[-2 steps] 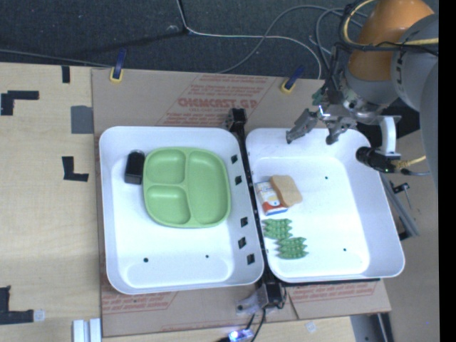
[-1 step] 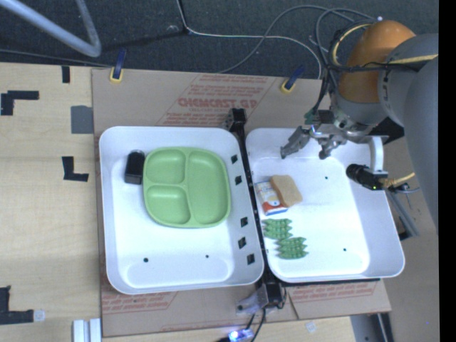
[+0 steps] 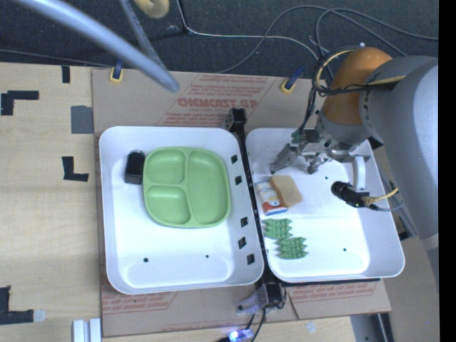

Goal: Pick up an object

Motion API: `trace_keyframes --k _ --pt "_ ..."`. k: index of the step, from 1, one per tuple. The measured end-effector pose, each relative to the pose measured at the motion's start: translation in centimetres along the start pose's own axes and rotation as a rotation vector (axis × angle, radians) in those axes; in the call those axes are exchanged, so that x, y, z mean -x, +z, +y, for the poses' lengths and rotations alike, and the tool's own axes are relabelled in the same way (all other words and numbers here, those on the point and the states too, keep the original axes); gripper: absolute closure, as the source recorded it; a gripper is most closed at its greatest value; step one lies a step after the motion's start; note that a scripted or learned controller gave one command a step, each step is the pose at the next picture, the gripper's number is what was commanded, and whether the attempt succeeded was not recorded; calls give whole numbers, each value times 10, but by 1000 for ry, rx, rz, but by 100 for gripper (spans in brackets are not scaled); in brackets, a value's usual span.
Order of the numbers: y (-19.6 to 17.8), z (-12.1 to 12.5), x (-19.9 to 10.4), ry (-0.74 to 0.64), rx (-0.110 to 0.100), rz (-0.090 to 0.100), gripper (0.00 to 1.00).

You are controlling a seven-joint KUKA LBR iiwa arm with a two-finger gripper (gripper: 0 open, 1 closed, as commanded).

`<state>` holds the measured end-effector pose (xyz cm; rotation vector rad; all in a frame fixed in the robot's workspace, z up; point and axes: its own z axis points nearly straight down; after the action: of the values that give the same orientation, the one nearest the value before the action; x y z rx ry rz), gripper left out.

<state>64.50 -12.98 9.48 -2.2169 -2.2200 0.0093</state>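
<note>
Poised just above the tan bread-like block (image 3: 286, 188): grey two-finger gripper (image 3: 295, 159), jaws apart, empty, ready to descend.

One fixed camera looks down (at a slant) on both bins (image 3: 107, 191).

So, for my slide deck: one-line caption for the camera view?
Arm's hand hovers over the right bin above a tan block; green divided plate in left bin.
</note>
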Motion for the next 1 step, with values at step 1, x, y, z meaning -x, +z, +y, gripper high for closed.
trace_keyframes --k 1 --pt "-14 2 -1 -2 5 1 100"
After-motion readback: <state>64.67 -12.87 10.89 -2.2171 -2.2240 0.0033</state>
